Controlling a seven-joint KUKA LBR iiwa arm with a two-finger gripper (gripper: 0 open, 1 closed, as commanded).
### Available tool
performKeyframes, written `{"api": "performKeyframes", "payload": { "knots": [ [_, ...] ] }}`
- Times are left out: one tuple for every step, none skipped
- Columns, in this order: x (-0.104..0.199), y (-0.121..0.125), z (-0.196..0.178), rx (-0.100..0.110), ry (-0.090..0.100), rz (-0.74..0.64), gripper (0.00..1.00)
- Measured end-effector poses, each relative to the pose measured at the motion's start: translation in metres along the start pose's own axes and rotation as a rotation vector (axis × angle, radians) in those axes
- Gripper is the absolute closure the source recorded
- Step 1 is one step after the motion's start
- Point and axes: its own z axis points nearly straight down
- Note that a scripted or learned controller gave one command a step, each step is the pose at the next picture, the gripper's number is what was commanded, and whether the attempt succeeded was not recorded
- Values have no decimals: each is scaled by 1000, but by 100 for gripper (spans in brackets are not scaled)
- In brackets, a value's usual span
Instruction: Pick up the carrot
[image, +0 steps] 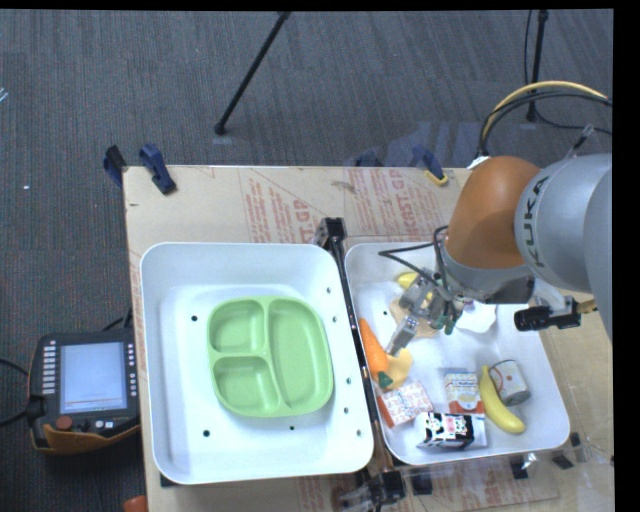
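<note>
One carrot (372, 346) lies at left wall of right bin (556, 400). Gripper (402, 338) just beside carrot; approach step. Finger state: cannot tell. You need descent, then closure.

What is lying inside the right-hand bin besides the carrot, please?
Beside the carrot, the right bin holds a banana, a small can and several small cartons. The arm covers the bin's upper part.
</note>
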Motion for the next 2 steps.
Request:
{"api": "performKeyframes", "payload": {
  "knots": [
    [45, -34, 5, -2, -15, 261, 0],
    [11, -12, -5, -6, -1, 639, 0]
  ]
}}
